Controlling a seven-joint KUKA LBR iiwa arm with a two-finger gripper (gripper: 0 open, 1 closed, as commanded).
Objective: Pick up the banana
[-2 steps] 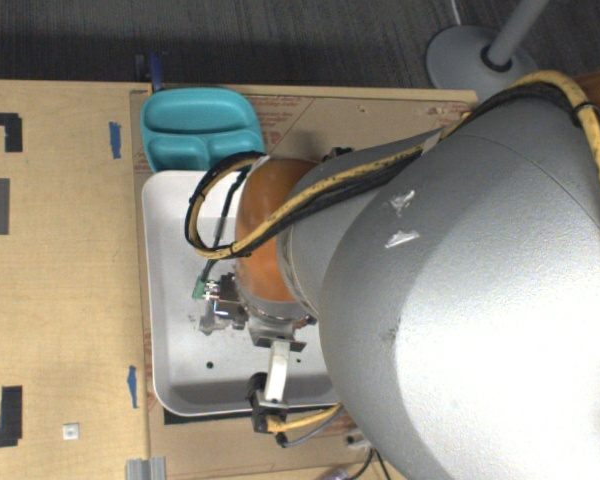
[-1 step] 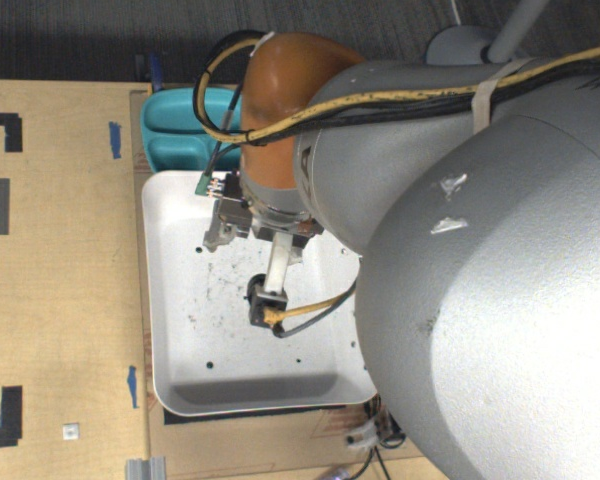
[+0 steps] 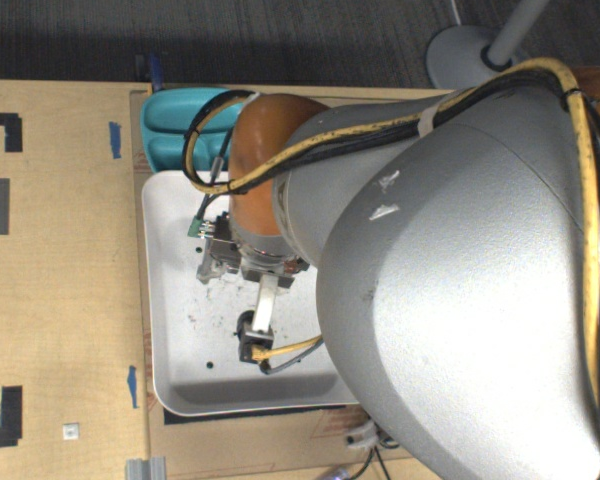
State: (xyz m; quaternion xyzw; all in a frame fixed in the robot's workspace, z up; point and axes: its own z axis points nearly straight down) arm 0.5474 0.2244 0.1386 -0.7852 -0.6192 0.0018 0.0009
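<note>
Banana position cannot be told, the grey arm (image 3: 460, 268) covering much of the white bin (image 3: 170, 368), over whose floor hangs the pincer (image 3: 212, 263), its state untellable, a teal object (image 3: 185, 118) beyond.

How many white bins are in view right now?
1. The white bin lies left of centre, partly under the arm. The arm covers the view's right side, so another bin may be hidden beneath it.

Soft, even overhead light keeps the white bin (image 3: 175, 308) bright without glare, while the near grey arm (image 3: 460, 268) looms slightly out of focus and the floor (image 3: 230, 18) is dim.
</note>
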